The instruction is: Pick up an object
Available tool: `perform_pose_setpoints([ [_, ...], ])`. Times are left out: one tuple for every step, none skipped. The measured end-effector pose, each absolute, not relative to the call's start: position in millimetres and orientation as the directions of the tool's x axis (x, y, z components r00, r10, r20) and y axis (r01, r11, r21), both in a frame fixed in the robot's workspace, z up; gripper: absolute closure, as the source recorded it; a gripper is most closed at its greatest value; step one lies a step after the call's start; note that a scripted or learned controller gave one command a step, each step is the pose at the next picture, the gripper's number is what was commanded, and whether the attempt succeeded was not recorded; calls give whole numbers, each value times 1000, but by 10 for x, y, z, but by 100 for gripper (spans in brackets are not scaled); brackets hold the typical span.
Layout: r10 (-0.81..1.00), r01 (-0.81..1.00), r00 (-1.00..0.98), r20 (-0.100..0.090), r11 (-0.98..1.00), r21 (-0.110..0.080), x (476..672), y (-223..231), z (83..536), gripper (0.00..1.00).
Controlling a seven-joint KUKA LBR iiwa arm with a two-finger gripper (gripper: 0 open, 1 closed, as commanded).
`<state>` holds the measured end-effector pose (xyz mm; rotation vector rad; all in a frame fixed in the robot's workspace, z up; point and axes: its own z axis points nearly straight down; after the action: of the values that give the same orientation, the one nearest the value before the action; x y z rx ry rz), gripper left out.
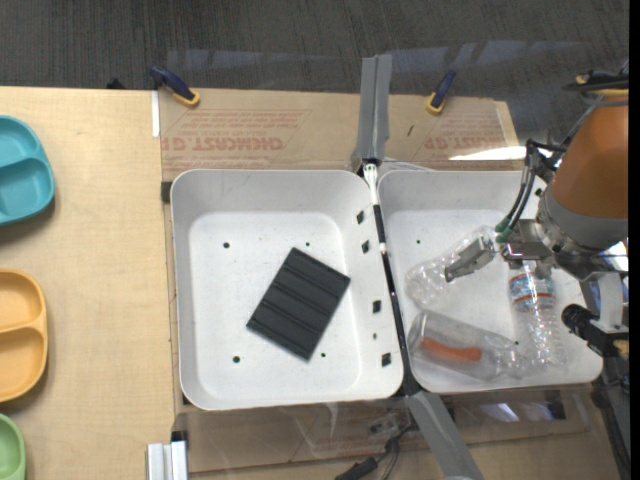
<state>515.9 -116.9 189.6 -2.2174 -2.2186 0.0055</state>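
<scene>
Right bin (440, 198) holds clear plastic bottles (530, 313); left bin (200, 268) a black pad (299, 302); fingers (470, 260) state unclear.

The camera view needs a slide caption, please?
Two-finger gripper over right white bin of clear plastic items; ridged black rectangular block lies in left white bin.

To your left on the tabletop (90, 168) sit teal (22, 173), orange (20, 333) and green (8, 450) divided plates, while two clamps (175, 85) pin printed cardboard (260, 133) behind.
</scene>
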Motion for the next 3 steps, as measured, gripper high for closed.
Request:
perform_pose_setpoints([
  [1000, 1000, 30, 0, -30, -3, 5265, -1682, 1931, 0],
  [1000, 999, 15, -8, -15, 28, 5744, -1866, 1224, 0],
  [1000, 1000, 14, 0, -14, -4, 5660, -1836, 1147, 100],
])
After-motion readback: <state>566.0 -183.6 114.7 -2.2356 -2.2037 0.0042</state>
